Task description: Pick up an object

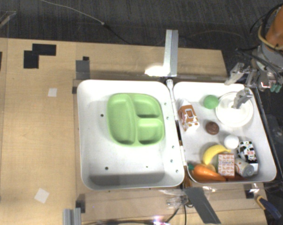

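You are looking down on a wooden bench [33, 139] that carries two shallow white bins side by side. The left bin [96, 168] holds a green divided tray [134, 118], lying flat near the bin's middle. The right bin [197, 142] is crowded. A white bowl [233, 114] sits toward its far right corner, with a green ball [210, 101] just beside it on the left. Along the bin's left wall stands a small orange-and-white carton [187, 117]. Near the front edge you see a carrot [207, 173], a yellow banana [213, 152] just behind it, a pink printed box [226, 164], and a black-and-white cow-patterned carton [247, 152]. A white ball [231, 142] rests between the banana and the cow carton, and a small brown ball [212, 127] lies below the bowl's left side.

The gripper [243, 97] hangs over the bowl's far rim; you cannot tell how it is set, and nothing shows as held in it.
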